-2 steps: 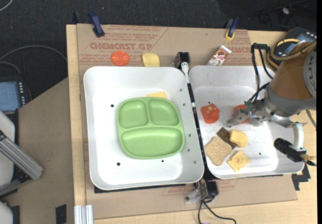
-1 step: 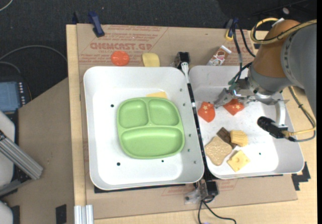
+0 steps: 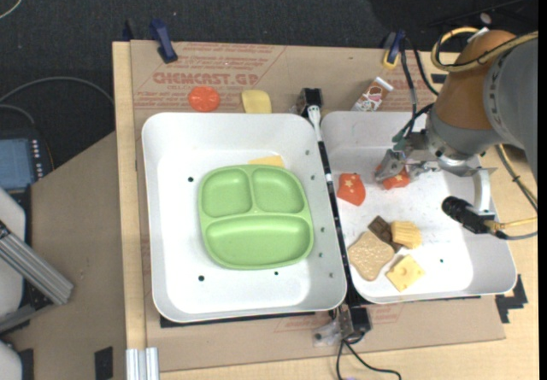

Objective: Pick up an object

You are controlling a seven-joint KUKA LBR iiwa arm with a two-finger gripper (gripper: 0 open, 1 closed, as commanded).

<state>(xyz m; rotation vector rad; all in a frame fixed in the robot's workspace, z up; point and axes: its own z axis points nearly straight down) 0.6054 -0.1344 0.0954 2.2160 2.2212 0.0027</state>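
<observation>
A: Crowding the right bin [image 3: 479,280]: a strawberry [image 3: 351,189] by the left wall, and toast [image 3: 370,255], a brown bit [image 3: 380,228], corn [image 3: 405,235] and cheese [image 3: 405,271] near the front.

B: And the left bin [image 3: 171,225]?

A: A green tray [image 3: 255,216], with a yellow piece [image 3: 267,161] behind it.

B: The hand [image 3: 395,168]?

A: Low in the right bin's back part, a small red piece [image 3: 397,181] right at its tips. Clenched or released, I cannot tell.

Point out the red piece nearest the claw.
The small red piece right at the claw. The strawberry lies farther left, and the tomato sits outside the bins.
</observation>
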